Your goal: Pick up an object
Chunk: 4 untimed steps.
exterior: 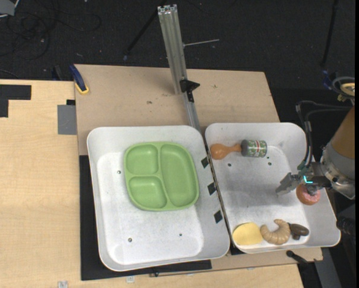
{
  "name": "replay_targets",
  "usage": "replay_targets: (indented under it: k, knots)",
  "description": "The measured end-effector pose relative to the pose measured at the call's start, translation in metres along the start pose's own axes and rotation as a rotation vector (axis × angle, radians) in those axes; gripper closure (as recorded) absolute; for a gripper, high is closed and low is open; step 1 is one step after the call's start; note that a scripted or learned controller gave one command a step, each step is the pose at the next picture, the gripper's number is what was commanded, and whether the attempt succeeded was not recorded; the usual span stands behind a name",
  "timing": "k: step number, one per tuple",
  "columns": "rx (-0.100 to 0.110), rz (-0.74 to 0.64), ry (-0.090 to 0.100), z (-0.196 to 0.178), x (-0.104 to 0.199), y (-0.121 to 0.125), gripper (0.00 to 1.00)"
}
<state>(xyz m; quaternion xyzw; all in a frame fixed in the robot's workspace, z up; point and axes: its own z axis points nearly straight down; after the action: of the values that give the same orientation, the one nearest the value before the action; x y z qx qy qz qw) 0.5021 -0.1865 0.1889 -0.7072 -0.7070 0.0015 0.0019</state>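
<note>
My gripper (pixel 299 186) hangs low over the right side of the right bin (pixel 257 185), with the arm coming in from the right. A small red, round object (pixel 310 196) lies right under and beside it, partly covered by it. Whether it is gripped is unclear. Along the bin's far wall lie an orange pear-shaped toy (pixel 219 150) and a small dark bottle with a green label (pixel 254 148). At the near edge sit a yellow round piece (pixel 247 234), a tan curled piece (pixel 277 231) and a dark brown piece (pixel 299 230).
The left bin (pixel 149 239) holds a green divided plate (pixel 161 176). A metal post (pixel 174 50) rises behind the bins. Black clips (pixel 211 188) mark the seam between the two bins. The right bin's floor is bare in the middle.
</note>
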Motion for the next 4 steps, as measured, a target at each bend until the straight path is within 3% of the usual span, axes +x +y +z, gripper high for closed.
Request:
replay_targets:
  k: [1, 3, 4]
  knots:
    - [-0.003, 0.000, -0.001, -0.001, 0.000, 0.001, 0.00]
    - [-0.001, 0.000, 0.002, 0.095, 0.000, 0.007, 0.00]
    - [-0.013, 0.004, -0.010, 0.080, -0.005, 0.009, 1.00]
